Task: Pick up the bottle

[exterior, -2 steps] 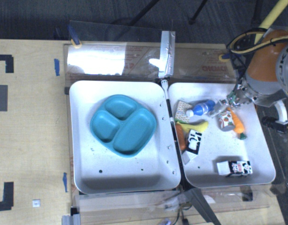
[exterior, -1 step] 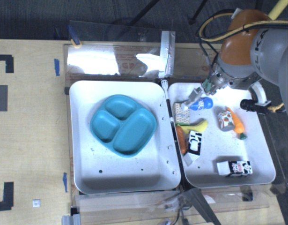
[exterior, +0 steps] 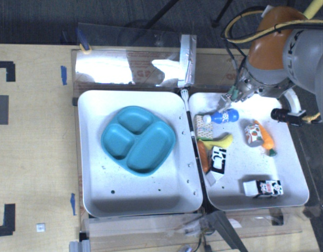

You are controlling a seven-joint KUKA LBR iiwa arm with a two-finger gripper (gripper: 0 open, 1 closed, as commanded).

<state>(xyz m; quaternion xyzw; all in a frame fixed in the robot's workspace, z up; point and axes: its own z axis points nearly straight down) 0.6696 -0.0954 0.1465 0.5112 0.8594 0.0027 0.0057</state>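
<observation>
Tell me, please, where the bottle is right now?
The bottle lies in the right bin, near its back left corner, just behind the banana and directly under the pincer.

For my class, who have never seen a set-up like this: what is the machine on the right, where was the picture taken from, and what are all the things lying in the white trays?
The picture comes from one fixed camera above the bench, looking down at a slant. The grey machine with the orange band is a robot arm reaching in from the right. Its pincer hangs over the far corner of the right bin, close above a small blue-and-white bottle lying there. Whether it grips anything is too small to tell.

The left bin holds a blue divided plate. The right bin also holds a toy banana, two toy carrots, a small can and two black-and-white cartons.
</observation>
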